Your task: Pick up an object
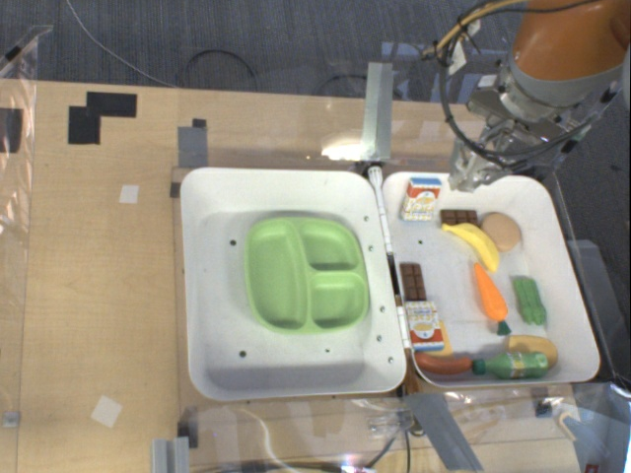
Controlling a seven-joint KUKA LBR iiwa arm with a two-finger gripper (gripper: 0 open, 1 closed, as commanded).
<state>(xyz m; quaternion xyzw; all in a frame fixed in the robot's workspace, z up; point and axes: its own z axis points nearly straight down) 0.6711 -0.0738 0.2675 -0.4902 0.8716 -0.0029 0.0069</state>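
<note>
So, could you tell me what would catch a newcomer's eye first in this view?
Most striking is the bright green divided plate, sitting in the middle of the left bin. Next comes the cluster of toy food in the right bin: a yellow banana and an orange carrot near its centre, with a green bottle along the near edge. Above that bin's far edge hangs the gripper of the grey and orange arm.

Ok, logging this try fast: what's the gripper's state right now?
Two-finger gripper: cannot be told; it hangs over the right-hand shallow white bin's far edge.
</note>
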